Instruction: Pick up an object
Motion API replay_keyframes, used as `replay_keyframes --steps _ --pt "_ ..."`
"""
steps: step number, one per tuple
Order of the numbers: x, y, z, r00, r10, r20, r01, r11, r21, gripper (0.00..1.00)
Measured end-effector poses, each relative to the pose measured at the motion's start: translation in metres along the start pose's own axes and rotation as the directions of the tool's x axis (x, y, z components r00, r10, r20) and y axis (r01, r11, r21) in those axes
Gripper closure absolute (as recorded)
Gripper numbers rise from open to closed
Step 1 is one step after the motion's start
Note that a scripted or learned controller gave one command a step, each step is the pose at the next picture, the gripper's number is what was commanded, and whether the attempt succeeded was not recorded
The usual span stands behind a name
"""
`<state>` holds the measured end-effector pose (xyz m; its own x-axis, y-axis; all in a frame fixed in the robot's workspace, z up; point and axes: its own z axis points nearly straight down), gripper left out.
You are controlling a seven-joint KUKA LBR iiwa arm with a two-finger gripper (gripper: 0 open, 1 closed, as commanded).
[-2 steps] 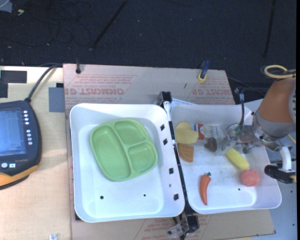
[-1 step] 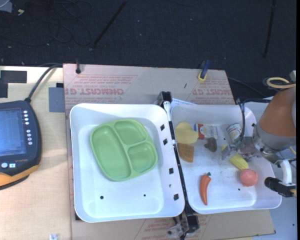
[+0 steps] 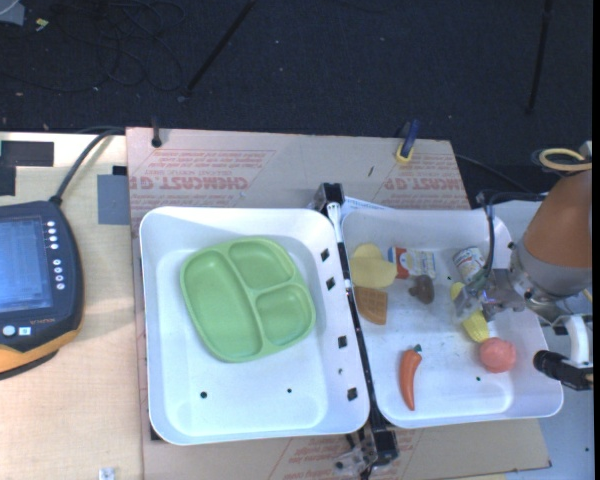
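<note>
Two white bins side by side on cardboard. Left bin [image 3: 170, 388] holds a green divided plate [image 3: 247, 298], lying flat. Right bin [image 3: 540, 400] holds loose items: orange carrot [image 3: 410, 376] near the front, pink ball [image 3: 497, 355] at right, yellow piece [image 3: 475, 326] just above it, yellow heart shape [image 3: 372, 266], brown wedge [image 3: 373, 305] below it, small dark lump [image 3: 421, 289], a can [image 3: 468, 262]. Arm enters from the right; gripper [image 3: 483, 296] sits low over the right bin, near the yellow piece. Cannot tell how its jaws stand. Tablet [image 3: 20, 273] far left.
</note>
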<state>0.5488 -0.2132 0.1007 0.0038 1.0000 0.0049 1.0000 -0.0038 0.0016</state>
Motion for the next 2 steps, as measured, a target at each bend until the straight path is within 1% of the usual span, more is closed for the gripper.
replay_keyframes --steps 1,2 --pt "0.092 0.001 0.010 1.000 -0.007 0.008 0.007 1.000 -0.006 1.00" --pt "0.134 0.000 -0.122 1.000 -0.009 0.004 0.009 1.000 -0.008 1.00"
